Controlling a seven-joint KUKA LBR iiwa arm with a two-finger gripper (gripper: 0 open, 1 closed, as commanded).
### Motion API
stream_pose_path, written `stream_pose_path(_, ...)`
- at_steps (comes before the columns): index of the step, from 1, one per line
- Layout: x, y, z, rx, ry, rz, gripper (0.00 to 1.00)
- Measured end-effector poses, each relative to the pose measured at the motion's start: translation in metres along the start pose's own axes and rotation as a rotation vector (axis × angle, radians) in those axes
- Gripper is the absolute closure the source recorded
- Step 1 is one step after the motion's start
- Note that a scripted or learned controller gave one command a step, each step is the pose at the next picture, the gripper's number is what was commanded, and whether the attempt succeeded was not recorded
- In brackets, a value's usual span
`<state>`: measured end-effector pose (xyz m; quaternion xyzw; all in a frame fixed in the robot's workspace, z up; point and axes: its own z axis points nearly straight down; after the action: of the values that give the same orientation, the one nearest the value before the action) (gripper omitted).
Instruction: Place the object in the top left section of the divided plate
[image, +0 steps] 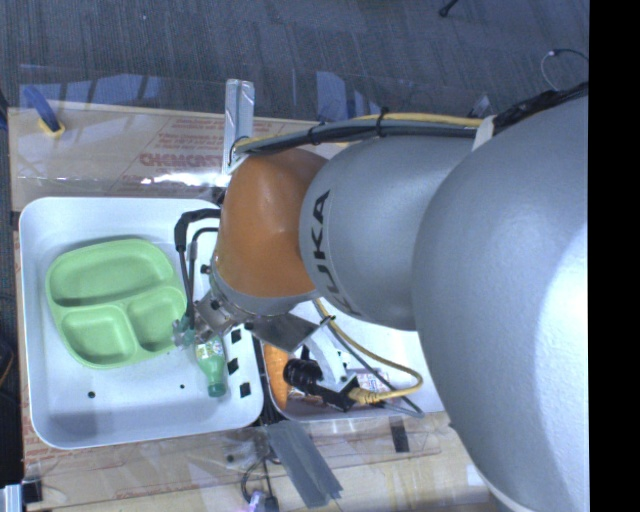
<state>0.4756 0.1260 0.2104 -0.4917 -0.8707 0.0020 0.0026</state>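
Arm (400, 250) enters from the right edge of the surface and covers most of the right bin (405, 362) and the right edge of the left bin (100, 410). Green plate (53, 285) with three sections lies flat in the left half of the left bin: one long section toward the far edge, two smaller ones toward the near edge. End effector (192, 330) sits at the plate's right rim, low over the bin. Whether it is released or clenched cannot be told. Small green bottle (212, 372) is just below it, off the plate, near the bin's right edge; contact between the two is unclear. An orange thing (274, 372) shows in the right bin.
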Motion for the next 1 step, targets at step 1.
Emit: stream_pose_path(1,-0.0033,-0.0011,-0.0564,-0.006,-0.002,0.081,1.00)
